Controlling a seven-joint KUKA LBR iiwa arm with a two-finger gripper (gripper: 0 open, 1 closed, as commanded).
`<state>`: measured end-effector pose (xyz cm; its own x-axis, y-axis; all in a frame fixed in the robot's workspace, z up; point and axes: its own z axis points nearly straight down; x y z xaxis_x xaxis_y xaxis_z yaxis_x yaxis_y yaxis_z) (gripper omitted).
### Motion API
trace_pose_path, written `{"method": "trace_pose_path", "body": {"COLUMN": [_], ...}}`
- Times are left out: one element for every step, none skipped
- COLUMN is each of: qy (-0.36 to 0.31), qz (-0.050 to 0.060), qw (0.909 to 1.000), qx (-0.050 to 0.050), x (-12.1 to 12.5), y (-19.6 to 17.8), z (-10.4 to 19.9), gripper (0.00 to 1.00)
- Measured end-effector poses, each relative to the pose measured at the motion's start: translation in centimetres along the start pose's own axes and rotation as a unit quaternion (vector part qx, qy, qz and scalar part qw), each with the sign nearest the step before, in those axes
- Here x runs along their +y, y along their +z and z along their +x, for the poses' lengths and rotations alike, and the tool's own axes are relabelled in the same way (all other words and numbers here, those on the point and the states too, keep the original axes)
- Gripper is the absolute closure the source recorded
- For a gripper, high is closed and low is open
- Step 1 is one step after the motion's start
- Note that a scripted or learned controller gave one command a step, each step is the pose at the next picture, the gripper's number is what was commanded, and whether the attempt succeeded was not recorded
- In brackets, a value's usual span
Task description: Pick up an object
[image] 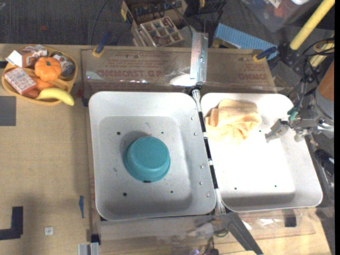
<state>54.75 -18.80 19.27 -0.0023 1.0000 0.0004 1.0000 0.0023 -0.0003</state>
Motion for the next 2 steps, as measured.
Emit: {"method": "trace_pose_path", "body": {"qy": [-0.037, -0.159], "qz": [-0.009, -0.009], "qw": [0.9993, 0.9872], "qx": [-0.003, -0.005], "x": [9.2, 10.3], "y": [9.9, 9.9], "z": [4.9, 8.6], "gripper": [0.0, 0.0]}}
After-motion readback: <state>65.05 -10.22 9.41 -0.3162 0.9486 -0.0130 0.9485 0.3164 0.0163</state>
